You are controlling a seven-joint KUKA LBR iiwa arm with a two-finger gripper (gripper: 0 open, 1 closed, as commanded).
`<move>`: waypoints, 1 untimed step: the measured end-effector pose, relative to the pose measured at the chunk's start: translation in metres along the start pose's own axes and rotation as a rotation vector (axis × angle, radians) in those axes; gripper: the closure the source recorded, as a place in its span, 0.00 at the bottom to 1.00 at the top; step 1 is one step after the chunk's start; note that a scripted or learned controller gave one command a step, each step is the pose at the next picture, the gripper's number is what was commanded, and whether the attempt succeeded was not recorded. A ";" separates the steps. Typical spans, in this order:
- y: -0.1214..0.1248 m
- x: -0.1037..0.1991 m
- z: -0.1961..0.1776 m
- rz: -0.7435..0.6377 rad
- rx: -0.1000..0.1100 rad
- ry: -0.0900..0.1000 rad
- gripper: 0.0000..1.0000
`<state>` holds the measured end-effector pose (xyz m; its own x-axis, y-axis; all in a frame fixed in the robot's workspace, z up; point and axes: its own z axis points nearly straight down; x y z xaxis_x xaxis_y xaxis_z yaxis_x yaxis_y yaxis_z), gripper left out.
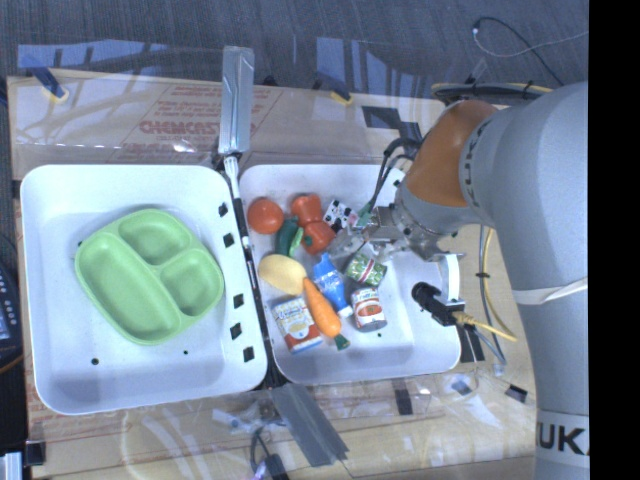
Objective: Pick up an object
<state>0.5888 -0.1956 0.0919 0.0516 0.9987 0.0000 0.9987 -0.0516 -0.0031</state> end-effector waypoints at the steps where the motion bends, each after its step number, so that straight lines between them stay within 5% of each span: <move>1: 0.007 0.045 0.001 0.082 0.006 0.001 0.00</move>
<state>0.5982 -0.1512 0.0904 0.1335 0.9910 0.0002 0.9910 -0.1335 -0.0087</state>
